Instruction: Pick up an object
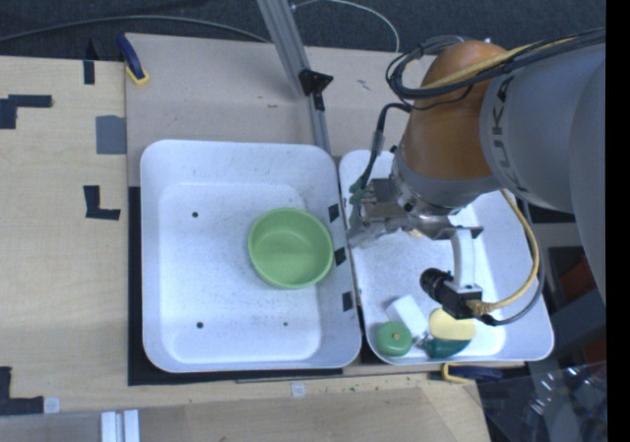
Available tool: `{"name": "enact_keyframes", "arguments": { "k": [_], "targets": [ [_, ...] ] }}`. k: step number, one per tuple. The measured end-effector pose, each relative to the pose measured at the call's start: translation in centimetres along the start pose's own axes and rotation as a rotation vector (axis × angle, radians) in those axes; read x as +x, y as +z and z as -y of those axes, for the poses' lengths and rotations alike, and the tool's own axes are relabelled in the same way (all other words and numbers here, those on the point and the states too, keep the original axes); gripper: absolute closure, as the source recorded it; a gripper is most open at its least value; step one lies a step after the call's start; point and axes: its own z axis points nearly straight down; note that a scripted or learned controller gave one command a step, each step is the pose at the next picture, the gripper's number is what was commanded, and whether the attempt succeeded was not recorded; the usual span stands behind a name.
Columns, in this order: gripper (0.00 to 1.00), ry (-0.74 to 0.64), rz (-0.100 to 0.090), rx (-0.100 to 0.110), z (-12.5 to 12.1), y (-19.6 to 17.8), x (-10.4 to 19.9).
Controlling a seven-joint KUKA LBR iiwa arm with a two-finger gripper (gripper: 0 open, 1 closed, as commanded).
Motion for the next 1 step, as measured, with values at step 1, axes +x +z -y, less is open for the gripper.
{"name": "enact_keyframes", "arguments": {
  "k": [1],
  "targets": [
    [1.0,-0.002,0.0,-0.002,0.33,0.36,5.89]
  ]
}}
